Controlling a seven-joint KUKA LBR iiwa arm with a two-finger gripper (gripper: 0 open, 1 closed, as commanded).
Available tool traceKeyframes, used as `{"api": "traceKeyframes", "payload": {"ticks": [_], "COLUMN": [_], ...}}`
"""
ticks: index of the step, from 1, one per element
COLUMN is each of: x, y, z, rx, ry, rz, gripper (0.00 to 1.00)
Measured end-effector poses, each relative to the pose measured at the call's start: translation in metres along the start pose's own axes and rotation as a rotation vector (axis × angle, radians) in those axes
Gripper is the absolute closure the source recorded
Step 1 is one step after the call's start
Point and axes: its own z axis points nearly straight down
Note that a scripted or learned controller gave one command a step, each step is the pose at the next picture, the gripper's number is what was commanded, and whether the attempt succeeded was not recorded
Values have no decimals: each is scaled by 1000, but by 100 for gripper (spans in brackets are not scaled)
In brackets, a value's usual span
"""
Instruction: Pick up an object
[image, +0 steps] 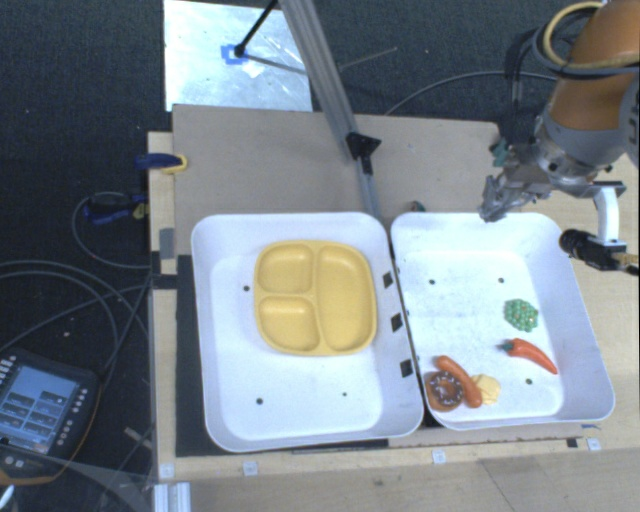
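The right bin (560, 240) holds several small toy foods near its front: a green broccoli-like piece (520, 315), an orange carrot (531, 353), a red sausage (458, 378), a brown doughnut (443, 391) and a small yellow piece (487, 387). My gripper (494, 208) hangs over the far edge of the right bin, well away from all of them, with nothing seen in it. Its fingertips look close together, but they are too small to judge.
The left bin (225, 400) carries a yellow three-compartment plate (313, 296). A slanted grey pole (330, 80) ends at a black clamp (362, 147) behind the bins. Cables and a control pendant (40, 400) lie on the floor at left.
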Motion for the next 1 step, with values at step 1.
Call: {"api": "traceKeyframes", "payload": {"ticks": [1], "x": [48], "y": [-14], "z": [-4], "rx": [1], "ry": [0], "rz": [0], "gripper": [100]}}
